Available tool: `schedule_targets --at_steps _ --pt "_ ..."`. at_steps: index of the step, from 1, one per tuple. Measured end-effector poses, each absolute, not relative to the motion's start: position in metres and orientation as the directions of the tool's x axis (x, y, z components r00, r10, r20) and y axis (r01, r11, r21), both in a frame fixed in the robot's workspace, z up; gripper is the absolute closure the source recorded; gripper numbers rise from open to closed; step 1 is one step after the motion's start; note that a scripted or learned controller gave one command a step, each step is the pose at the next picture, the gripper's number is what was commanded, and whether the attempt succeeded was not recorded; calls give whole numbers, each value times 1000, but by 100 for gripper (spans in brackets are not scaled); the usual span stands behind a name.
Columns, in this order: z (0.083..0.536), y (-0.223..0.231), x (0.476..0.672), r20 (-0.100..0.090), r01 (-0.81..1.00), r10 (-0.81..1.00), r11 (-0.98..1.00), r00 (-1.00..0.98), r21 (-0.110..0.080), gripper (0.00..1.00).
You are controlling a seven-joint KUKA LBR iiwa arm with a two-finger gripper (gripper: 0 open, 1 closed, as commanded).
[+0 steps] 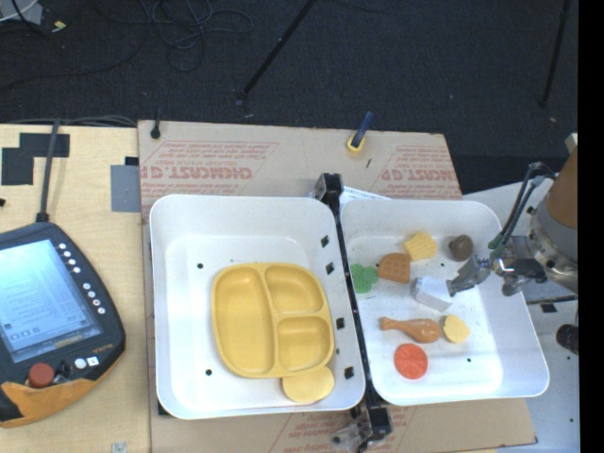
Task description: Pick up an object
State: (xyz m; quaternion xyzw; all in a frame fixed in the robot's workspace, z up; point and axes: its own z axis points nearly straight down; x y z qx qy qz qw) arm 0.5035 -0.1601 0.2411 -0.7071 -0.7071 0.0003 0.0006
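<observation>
The right bin (pixel 514 366) holds several small toy foods. Among them are a yellow corn piece (pixel 421 245), a dark brown ball (pixel 460 246), a brown bread piece (pixel 394 269), a green piece (pixel 362 277), a white-grey block (pixel 431 293), a drumstick (pixel 412 327), a small yellow piece (pixel 456 328) and a red tomato (pixel 411 360). My gripper (pixel 463 278) reaches in low from the right. Its tip is just right of the white-grey block and below the brown ball. I see nothing lifted off the bin floor.
In the left bin (pixel 179 253) lie a yellow divided tray (pixel 274 319) and a yellow disc (pixel 308 383). A black divider (pixel 342 281) separates the bins. A teach pendant (pixel 52 319) rests at the far left. The arm's wrist (pixel 552 243) hangs over the right bin's edge.
</observation>
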Motion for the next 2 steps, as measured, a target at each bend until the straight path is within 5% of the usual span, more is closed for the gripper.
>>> schedule_targets --at_steps 1,2 --pt "547 -149 476 -4 1000 1000 0 0 16 0" --pt "548 -147 477 0 1000 1000 6 -6 -3 100"
